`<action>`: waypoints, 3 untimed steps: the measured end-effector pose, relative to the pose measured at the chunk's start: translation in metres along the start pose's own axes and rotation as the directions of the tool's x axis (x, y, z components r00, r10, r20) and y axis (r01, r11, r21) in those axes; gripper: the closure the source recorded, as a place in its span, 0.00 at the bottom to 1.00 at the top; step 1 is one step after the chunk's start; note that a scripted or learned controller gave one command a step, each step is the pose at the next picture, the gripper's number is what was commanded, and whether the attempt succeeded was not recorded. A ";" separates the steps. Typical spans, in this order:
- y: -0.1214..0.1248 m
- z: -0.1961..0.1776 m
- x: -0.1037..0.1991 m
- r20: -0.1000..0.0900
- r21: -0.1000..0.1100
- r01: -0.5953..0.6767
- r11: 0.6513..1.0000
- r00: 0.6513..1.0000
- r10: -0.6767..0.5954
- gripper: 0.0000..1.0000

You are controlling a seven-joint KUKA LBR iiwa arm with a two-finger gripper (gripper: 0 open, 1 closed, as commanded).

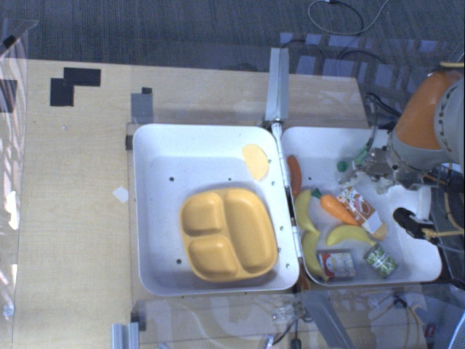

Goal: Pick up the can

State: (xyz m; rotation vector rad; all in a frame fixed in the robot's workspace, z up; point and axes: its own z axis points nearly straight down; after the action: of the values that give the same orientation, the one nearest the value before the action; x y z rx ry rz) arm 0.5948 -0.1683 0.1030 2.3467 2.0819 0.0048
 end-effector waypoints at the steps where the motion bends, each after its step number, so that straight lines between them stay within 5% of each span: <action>1: 0.002 -0.012 0.002 0.001 -0.004 0.008 1.000 1.000 -0.008 1.00; 2: 0.002 -0.011 0.002 0.001 -0.004 0.009 1.000 1.000 -0.009 0.00; 3: 0.002 -0.011 0.002 0.001 -0.004 0.009 1.000 1.000 -0.009 0.00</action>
State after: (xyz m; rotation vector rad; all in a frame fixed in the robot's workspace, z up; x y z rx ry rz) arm 0.5968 -0.1669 0.1144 2.3345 2.0896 0.0073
